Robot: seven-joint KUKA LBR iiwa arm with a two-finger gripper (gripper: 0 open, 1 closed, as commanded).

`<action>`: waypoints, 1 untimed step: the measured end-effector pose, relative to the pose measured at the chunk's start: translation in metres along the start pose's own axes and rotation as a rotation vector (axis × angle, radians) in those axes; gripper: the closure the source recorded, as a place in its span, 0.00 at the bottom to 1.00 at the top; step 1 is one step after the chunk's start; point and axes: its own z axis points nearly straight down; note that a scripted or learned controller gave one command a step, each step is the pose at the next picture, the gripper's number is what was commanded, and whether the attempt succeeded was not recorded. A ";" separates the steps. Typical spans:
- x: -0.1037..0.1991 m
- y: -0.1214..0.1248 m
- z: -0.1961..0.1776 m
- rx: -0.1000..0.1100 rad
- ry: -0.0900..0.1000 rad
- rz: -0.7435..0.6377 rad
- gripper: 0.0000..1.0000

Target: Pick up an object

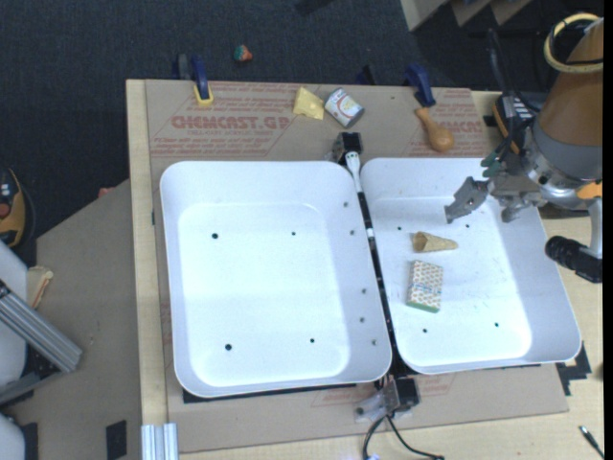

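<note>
Over the right bin (536, 324) hangs the hand (484, 197), at the end of the grey arm (565, 142) that comes in from the right. Its two fingers look spread apart, and nothing sits between them. Just below the hand and a bit to its left lies a small tan wedge (434, 243) on the bin floor. A little farther down from the hand lies a spotted block (425, 285) (it looks like a sponge). Both are close to each other but not touching.

I think the hand is at the reaching step: it is above the things and has not gone down to grab one. Next it would need to move down and a bit left, put one finger on each side of the wedge, then squeeze and lift.
</note>
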 end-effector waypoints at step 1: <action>0.054 0.015 -0.171 -0.023 -0.002 -0.007 0.00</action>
